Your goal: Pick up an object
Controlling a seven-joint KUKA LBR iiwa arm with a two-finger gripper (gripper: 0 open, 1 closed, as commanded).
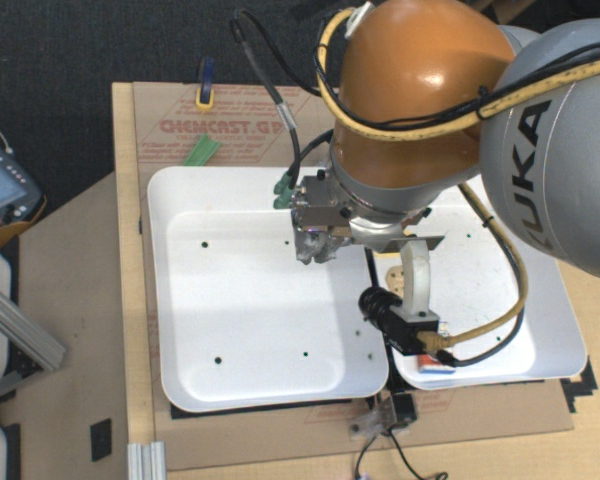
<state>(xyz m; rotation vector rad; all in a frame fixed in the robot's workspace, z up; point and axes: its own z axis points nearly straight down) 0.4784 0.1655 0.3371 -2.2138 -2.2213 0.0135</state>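
My gripper (313,240) hangs low over the right side of the left white bin (180,268), close to the wall it shares with the right bin (540,308). The big orange wrist band and grey arm cover most of it from above. A small red, white and blue object (436,364) lies at the near edge of the right bin, partly behind a black cable fitting (390,316). Nothing is visible held under the gripper.
A green strip (202,150) and a blue and yellow clip (206,86) lie on the cardboard behind the bins. Black cables loop from the arm over both bins. A small green tag (281,192) sits beside the gripper body.
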